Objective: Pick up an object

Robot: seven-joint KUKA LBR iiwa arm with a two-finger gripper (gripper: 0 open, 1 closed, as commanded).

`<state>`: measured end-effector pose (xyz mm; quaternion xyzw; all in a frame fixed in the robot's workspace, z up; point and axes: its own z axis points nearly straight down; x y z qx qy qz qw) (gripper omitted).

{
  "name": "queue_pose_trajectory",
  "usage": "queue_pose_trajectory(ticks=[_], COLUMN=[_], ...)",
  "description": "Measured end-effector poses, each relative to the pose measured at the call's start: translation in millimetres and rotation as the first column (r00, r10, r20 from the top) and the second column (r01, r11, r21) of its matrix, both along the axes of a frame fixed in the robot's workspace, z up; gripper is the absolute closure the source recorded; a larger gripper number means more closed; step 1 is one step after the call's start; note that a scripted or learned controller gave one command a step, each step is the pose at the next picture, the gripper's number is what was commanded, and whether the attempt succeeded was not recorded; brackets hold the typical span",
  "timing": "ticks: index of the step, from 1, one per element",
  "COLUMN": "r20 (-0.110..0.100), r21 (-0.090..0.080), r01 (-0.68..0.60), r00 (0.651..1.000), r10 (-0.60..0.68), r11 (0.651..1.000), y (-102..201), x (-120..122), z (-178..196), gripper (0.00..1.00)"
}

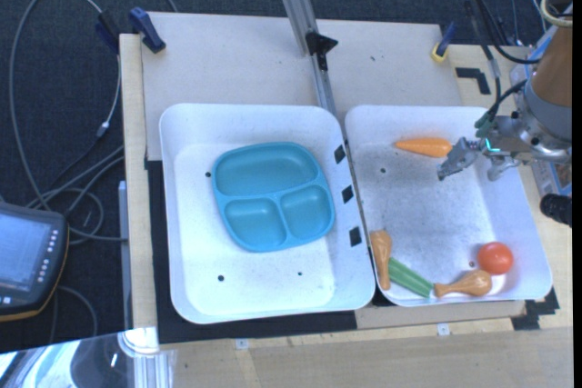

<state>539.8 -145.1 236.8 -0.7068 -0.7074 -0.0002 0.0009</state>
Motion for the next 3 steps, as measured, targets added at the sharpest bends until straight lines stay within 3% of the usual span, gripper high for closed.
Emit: queue_pose_trajectory(ticks=[2,3], r20=[-0.007,-0.005], r21=[0.002,0.001], r01=[0.0,0.001], r00=[1.0,1.0], r10=[0.0,-0.001], r11=[1.0,1.0], y=[2.2,3.0], x=[-3.2,-4.0], z=[-112.0,-146.5], gripper=[0.0,0.0])
